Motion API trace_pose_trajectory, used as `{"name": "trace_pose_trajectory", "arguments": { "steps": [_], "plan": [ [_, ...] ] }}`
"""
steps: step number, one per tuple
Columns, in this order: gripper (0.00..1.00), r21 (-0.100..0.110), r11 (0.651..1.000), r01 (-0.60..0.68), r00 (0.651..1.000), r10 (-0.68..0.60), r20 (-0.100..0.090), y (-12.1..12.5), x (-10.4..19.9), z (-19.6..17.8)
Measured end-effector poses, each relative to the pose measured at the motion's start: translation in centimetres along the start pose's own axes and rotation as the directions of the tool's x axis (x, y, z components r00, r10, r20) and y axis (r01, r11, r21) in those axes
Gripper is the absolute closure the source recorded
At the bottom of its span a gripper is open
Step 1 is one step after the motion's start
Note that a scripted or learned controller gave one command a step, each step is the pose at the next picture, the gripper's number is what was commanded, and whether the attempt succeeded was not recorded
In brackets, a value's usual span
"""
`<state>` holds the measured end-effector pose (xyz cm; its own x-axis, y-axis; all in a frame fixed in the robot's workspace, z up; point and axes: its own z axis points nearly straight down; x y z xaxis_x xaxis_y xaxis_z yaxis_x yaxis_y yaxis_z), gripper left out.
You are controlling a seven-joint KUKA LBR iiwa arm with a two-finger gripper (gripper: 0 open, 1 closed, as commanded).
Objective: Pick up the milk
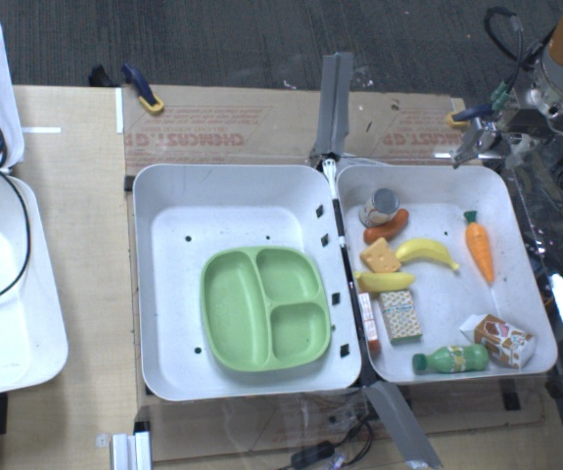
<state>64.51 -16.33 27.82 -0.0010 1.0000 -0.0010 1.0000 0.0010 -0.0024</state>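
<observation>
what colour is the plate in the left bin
Light green, a three-compartment plate; it shows clearly in the camera view.

I see the milk carton (pixel 503 342) in the right bin (pixel 516 213), in its near right corner. It is a small carton, white with brown and orange print, with a gabled top. It lies on its side, tilted at a slant across the corner, close against the bin's right wall. Its left end sits just beside the green bottle (pixel 452 360), which lies lengthwise along the near wall. Nothing rests on the carton.
</observation>
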Motion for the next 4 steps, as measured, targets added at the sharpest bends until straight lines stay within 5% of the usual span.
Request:
{"name": "trace_pose_trajectory", "arguments": {
  "steps": [1,2,3,4],
  "plan": [
    [0.00,0.001,0.999,0.038,0.999,-0.038,-0.001,-5.6,2.3,15.6],
    [0.00,0.001,0.995,-0.102,0.995,0.102,-0.001,-12.4,-3.0,18.8],
    [0.00,0.002,0.999,-0.052,0.999,0.052,-0.008,-16.7,-4.3,18.8],
    [0.00,-0.001,0.998,-0.067,0.998,0.067,-0.001,-16.5,-2.1,14.6]
  ]
}}
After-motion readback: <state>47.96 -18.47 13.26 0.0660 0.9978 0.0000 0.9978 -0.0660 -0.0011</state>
